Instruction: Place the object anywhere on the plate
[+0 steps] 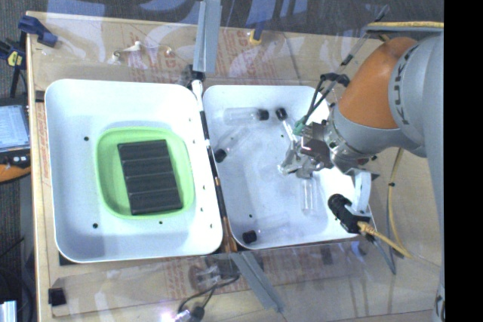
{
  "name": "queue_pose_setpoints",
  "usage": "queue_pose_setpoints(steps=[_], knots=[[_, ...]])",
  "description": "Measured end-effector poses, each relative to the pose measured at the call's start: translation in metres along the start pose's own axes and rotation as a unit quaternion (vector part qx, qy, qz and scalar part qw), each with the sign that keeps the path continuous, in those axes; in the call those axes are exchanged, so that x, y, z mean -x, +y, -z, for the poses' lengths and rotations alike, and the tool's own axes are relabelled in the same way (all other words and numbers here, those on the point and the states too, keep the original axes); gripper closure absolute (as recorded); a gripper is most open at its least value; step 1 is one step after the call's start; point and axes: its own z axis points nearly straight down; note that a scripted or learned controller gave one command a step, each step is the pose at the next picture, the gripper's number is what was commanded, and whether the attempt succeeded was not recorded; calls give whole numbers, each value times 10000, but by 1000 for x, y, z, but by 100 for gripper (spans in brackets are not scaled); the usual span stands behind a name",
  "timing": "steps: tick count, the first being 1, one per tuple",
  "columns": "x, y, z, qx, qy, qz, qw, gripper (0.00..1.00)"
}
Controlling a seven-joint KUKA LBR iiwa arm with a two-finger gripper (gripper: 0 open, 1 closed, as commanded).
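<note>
Dark carpet surrounds my counter [113,49], which carries two white bins. The left bin [68,162] holds the green plate [108,162], and a dark ribbed block [149,176] already rests on it. My pincer [300,162] hangs low over the right bin [256,215]; I cannot tell its state. A clear tube [308,196] lies just below it, long axis running up-down in the view; I judge this the object. The plate lies well to the left, across the divider. I read no writing anywhere.
</note>
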Motion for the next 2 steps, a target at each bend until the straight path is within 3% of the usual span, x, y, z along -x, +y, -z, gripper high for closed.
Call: queue_pose_setpoints(steps=[1, 2], knots=[[-75, -42, -18, -4, -14, 490, 9988, 100], [-134, -34, -17, 11, -13, 870, 9962, 100]])
